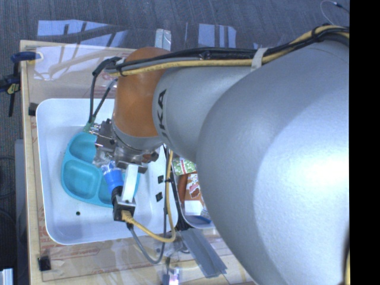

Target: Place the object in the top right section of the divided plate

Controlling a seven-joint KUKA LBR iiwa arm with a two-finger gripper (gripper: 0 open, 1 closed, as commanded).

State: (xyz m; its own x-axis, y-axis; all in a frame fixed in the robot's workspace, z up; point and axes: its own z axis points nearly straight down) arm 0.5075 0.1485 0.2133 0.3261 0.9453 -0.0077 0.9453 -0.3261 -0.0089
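- One grey arm with an orange band (pixel 139 103) is seen. It reaches in from the right and covers most of the bench.
- Two shallow white bins are counted: the left bin (pixel 50 123) lies largely open to view, while the right bin (pixel 189 223) is mostly hidden under the arm.
- One light blue divided plastic plate (pixel 80 171) is seen in the left bin. Two of its sections are shown, one above the other, and its right side is covered by the wrist.
- One gripper (pixel 119 165) is held over the plate's right side. Whether it is open or closed cannot be told, since it is masked by the wrist hardware.
- One small bright blue object (pixel 110 176) is seen just under the gripper, at the plate's right edge. It is possibly the task's thing, but its shape is blurred and it cannot be told whether it is gripped or which section it is over.
- One black box (pixel 123 209) on a white bracket is hung from the wrist, and a yellow cable (pixel 148 235) is looped from it.
- In the right bin, one brown and red packet (pixel 191 186) is seen.
- One blue clamp (pixel 22 56) is fixed at the bench's far left corner.
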